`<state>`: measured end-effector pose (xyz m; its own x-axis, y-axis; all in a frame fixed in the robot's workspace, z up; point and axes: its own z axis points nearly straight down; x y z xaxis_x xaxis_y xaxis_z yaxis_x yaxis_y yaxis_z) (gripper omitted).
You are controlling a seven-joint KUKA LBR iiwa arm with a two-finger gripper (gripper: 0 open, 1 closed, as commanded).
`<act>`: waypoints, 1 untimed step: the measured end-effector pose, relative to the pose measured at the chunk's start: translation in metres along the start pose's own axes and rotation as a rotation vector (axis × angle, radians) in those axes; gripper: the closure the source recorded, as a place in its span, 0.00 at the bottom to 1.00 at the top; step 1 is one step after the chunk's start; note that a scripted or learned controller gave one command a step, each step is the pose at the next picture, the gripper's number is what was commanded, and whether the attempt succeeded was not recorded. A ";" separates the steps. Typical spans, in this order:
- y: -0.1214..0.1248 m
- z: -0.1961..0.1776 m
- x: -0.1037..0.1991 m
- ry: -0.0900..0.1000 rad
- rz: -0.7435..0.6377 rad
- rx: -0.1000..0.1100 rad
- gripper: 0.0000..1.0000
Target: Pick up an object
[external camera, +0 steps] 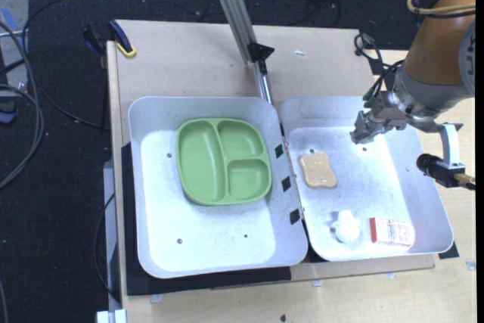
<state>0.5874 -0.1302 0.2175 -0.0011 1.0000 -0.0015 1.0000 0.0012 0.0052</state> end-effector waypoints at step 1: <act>0.000 0.001 0.000 0.001 0.001 0.004 1.00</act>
<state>0.5879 -0.1301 0.2168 -0.0005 1.0000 -0.0004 1.0000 0.0005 0.0011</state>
